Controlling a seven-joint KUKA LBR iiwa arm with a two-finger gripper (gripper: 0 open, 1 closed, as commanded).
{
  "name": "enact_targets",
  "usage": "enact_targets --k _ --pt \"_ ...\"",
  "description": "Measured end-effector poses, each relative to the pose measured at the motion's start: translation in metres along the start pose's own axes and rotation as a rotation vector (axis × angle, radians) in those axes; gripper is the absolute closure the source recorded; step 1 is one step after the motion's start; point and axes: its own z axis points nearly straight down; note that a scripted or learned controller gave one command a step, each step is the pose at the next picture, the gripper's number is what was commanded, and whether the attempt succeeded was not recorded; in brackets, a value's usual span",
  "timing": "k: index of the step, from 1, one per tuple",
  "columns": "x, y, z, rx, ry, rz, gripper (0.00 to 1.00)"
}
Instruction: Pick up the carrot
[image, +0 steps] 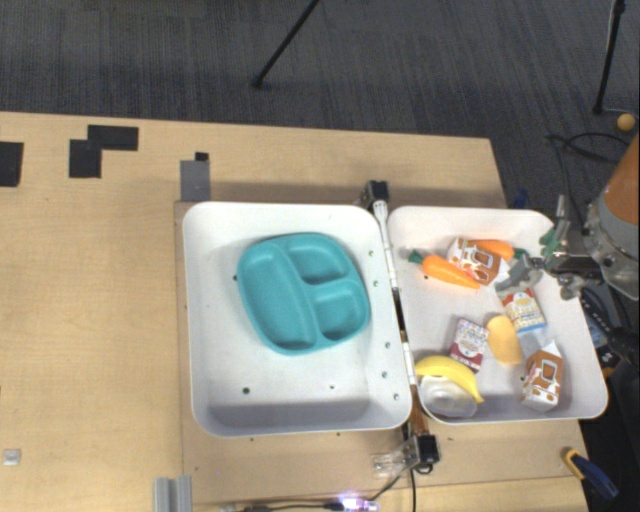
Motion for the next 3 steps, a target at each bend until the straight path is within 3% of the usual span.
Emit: enact_targets --k 1,2,3 --pt "0.022 0.091 0.102 0.011 0.002 0.001 0.0" --pt "0.029 0.127 0.168 -0.032 -0.009 -0.036 0.0" --pt "0.015 0.122 0.173 -0.054 0.003 0.393 0.0"
